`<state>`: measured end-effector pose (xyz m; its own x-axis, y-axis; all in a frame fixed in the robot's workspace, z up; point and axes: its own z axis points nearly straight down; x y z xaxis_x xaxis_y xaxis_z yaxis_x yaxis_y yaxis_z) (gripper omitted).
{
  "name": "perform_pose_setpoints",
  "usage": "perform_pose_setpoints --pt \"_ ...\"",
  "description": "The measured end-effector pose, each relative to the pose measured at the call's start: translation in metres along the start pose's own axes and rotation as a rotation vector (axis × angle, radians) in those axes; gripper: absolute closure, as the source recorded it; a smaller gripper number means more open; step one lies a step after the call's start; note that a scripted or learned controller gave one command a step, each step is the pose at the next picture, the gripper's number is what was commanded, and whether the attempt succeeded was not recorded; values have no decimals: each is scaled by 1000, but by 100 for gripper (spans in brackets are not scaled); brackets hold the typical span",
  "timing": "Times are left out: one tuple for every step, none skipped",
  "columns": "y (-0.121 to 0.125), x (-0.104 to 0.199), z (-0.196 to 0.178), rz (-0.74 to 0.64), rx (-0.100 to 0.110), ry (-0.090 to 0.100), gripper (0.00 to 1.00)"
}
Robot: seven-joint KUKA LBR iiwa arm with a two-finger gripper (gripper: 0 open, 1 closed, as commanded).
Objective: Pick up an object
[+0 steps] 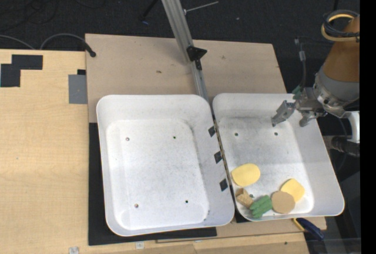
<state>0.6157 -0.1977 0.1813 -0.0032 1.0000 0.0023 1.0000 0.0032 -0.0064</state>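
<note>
two white bins side by side on tabletop (pixel 247 56). left bin (pixel 155 161) with nothing visible inside. right bin (pixel 276 150) with small objects gathered at near edge: yellow oval piece (pixel 245 174), small brown bit (pixel 242 196), green piece (pixel 260 205), round tan disc (pixel 282 202) touching yellow block (pixel 293 189). end effector (pixel 292 114) above far right part of right bin, well apart from the objects, fingers spread open, nothing between them.
</note>
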Motion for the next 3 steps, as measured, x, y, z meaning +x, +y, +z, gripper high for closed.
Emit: perform_pose_setpoints --pt "-3 -1 64 3 2 0 0" --pt "-3 1 92 3 -2 -1 0" --pt "-3 0 80 5 -3 -1 100"
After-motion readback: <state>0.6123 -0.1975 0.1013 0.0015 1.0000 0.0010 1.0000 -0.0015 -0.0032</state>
